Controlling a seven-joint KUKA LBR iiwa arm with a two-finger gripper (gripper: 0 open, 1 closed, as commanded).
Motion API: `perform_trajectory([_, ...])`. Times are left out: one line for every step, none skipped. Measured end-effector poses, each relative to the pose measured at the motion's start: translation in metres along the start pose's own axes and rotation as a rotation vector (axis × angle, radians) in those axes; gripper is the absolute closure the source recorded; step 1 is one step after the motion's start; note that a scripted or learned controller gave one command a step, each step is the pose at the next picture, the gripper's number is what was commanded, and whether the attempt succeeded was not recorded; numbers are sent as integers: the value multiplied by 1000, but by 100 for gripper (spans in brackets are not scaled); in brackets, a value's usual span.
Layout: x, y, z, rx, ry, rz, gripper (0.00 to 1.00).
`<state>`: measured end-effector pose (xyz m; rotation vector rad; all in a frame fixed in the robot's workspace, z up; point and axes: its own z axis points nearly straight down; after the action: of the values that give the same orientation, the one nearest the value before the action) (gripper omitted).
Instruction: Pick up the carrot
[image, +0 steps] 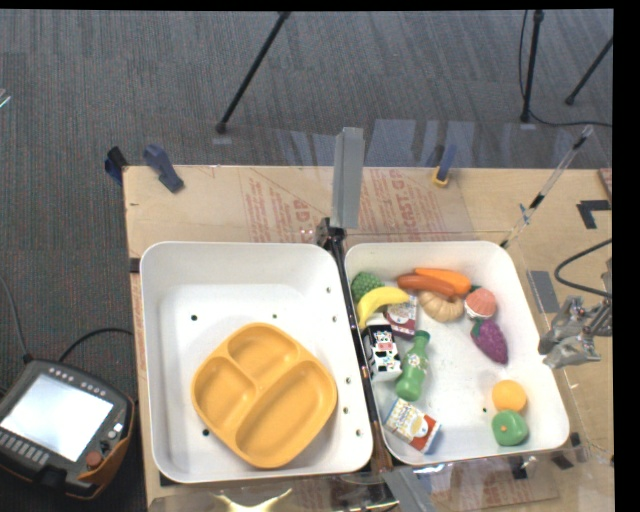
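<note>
This looks like a robotics lab or test cell, not a home or shop. The bench (250, 200) is a bare plywood sheet with printed lettering, standing on grey carpet (100, 80). Beyond its far edge, black tripod legs (255, 70) splay across the floor. Near the near-left corner a handheld control pendant (62, 428) with a lit screen lies on the floor, its cable trailing off. Blue clamps (162, 167) grip the far edge. Two white bins (180, 265) sit side by side, the right one holding plastic toy food (430, 300), the left a yellow divided plate (264, 393).
</note>
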<state>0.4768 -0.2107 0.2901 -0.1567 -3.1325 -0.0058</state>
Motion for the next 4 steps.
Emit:
perform_trajectory([-1, -1, -139, 8, -21, -139, 100])
perform_trajectory([-3, 0, -98, 2, -4, -510, 100])
perform_trajectory([-18, 2, -149, 5, -9, -643, 100])
perform_trajectory([-30, 4, -46, 0, -2, -893, 100])
